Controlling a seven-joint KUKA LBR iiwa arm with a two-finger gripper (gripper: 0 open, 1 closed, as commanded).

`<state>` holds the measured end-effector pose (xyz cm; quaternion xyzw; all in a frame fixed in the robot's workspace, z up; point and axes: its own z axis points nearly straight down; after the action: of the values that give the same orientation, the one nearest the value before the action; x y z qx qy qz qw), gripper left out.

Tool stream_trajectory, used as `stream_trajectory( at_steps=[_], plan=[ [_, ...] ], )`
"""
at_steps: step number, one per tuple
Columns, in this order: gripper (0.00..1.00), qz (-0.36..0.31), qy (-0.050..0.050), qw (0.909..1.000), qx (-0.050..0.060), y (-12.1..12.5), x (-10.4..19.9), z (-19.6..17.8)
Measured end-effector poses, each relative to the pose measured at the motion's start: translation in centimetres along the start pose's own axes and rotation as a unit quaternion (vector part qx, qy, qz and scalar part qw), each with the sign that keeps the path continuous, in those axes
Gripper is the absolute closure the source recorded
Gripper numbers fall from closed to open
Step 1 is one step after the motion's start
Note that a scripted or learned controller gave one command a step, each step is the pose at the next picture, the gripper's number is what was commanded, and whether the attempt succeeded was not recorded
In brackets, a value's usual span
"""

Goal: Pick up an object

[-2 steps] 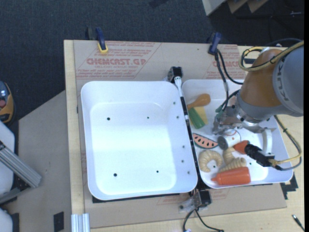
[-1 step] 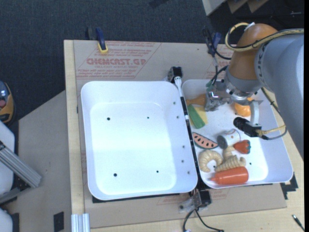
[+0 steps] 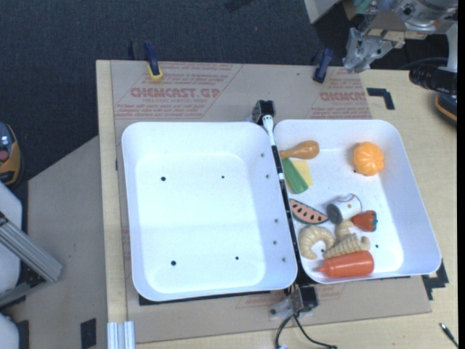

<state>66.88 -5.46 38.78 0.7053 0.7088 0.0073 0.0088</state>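
The right bin (image 3: 408,195) holds several toy foods. An orange (image 3: 368,158) lies at its back right and a brown drumstick (image 3: 301,150) at its back left. Beside the drumstick is a green and yellow piece (image 3: 296,174). Nearer the front are a watermelon slice (image 3: 307,212), a red pepper (image 3: 364,220), a pale curled shrimp (image 3: 314,241) and a long red sausage (image 3: 346,266). My gripper (image 3: 362,50) hangs high beyond the right bin's back edge, over the cardboard, with nothing visibly in it.
The left bin (image 3: 196,209) sits beside the right one, joined by a black clip (image 3: 264,110) at the back. A blue clamp (image 3: 152,59) and another clamp (image 3: 322,64) pin the cardboard at the back. Cables lie at the far right edge.
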Motion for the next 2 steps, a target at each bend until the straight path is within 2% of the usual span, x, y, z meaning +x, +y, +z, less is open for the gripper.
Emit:
stream_trajectory(
  at_steps=[1,2],
  plan=[
    [1.00,0.000,0.000,1.0000,0.000,0.1,3.1,-16.0],
    [1.00,0.007,-0.001,0.9999,0.010,-1.0,-6.7,-14.8]
  ],
)
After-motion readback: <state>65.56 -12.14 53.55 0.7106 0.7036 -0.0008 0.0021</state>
